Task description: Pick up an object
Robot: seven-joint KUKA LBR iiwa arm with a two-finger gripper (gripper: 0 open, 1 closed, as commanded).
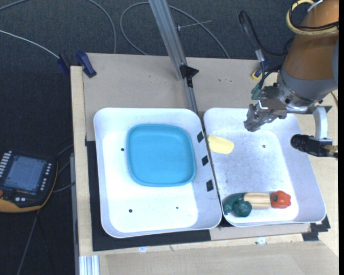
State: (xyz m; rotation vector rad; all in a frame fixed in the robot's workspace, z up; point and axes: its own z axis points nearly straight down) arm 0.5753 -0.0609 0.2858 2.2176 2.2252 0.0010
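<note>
- Yellow piece [221, 144] lies flat in the right bin [303, 177], up near its left wall, nothing touching it.
- Down at the near edge of that bin: a dark green lump [237, 206], a tan stick [257, 200] and a red piece [280, 199], lined up and touching.
- The hand [257, 121] hangs over the bin's far end, to the right of the yellow piece; open or closed, cannot tell.
- Left bin [110, 166] carries a blue tray [160, 154].
- Both bins sit on the bench [134, 80].

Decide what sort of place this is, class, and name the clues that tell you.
Probably a robotics lab: a robot arm over two white bins, loose cables on the floor, and a handheld control pendant.
</note>
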